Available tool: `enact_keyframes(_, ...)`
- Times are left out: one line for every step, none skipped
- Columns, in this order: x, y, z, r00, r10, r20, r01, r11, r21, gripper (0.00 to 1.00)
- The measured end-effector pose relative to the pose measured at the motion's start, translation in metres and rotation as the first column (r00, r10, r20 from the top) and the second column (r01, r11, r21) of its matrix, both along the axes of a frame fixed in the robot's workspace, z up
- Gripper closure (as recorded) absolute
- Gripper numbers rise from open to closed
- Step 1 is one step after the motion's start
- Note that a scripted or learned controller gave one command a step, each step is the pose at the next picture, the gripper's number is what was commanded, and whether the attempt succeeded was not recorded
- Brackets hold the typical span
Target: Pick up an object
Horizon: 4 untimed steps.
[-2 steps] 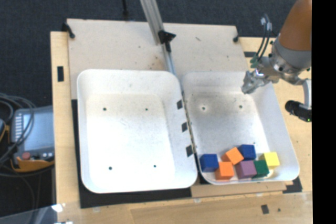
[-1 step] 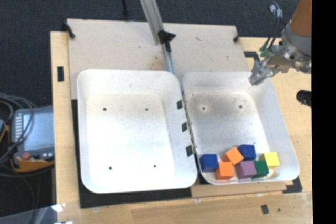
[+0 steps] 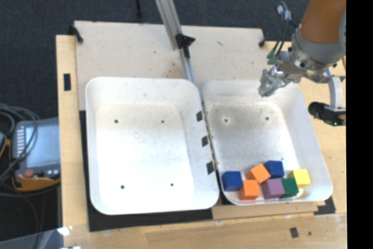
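While the grey arm with its orange band (image 3: 326, 6) reached in from the right, its two-finger gripper (image 3: 267, 88) hung over the far rim of the right shallow white bin (image 3: 245, 131), and whether the claw was apart or together I cannot tell. The small coloured blocks (image 3: 267, 179) lay clustered in that bin's near corner, well apart from the gripper. The left shallow white bin (image 3: 145, 143) sat touching alongside.

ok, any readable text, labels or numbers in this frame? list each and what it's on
None readable.
The grey device left of the bench has a screen and markings, too small and blurred to read.
The blocks in the right bin, the left bin and the tool carry no visible text.
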<state>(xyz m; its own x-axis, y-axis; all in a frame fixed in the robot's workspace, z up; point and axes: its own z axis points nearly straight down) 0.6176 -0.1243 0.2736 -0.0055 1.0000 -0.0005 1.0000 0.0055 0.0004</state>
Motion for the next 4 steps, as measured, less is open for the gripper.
enact_keyframes(-0.008, 0.047, -0.013, 1.000, 0.000, -0.001, 0.000, 1.000, 0.001, 1.00)
enact_keyframes(-0.026, 0.090, -0.010, 1.000, 0.000, -0.001, 0.000, 1.000, 0.001, 1.00)
enact_keyframes(-0.048, 0.141, -0.009, 1.000, 0.001, -0.001, -0.001, 1.000, 0.002, 1.00)
enact_keyframes(-0.062, 0.186, -0.008, 1.000, 0.002, -0.002, -0.002, 1.000, 0.002, 1.00)
